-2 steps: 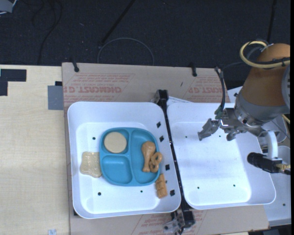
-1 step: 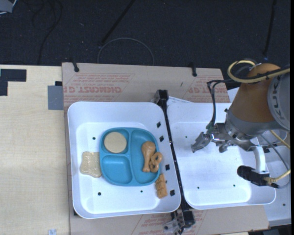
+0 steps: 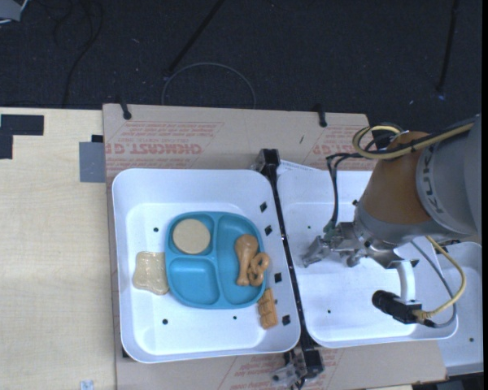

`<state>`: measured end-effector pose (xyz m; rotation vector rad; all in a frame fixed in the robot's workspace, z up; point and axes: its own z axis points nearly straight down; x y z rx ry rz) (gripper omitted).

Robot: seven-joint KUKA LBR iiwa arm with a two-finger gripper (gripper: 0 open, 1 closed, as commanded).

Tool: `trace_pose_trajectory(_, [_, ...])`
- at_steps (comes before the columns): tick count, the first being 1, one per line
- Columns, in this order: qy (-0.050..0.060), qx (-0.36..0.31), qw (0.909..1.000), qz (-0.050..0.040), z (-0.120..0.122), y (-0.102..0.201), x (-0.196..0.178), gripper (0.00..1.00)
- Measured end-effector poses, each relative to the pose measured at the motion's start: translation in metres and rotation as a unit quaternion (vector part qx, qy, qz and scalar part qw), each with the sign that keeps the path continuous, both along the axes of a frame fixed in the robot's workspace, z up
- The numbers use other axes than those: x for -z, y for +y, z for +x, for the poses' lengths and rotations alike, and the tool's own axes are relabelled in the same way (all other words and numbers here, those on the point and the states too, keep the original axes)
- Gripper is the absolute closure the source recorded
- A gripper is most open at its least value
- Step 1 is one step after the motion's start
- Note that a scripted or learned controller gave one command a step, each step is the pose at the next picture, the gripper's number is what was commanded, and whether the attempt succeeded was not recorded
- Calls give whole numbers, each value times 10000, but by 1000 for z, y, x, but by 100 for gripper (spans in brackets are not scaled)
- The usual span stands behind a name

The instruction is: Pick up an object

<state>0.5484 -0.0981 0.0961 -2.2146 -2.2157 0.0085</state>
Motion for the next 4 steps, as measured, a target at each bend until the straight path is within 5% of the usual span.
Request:
trace_pose_trajectory(1, [-25,20,10000,-6,-1,0,9,0])
trace_pose_trajectory(2, [-30,51,10000,-7,0,-2,-2,100])
trace_pose_trajectory(4, [-67,3,10000,-16,10,-11,-123,100])
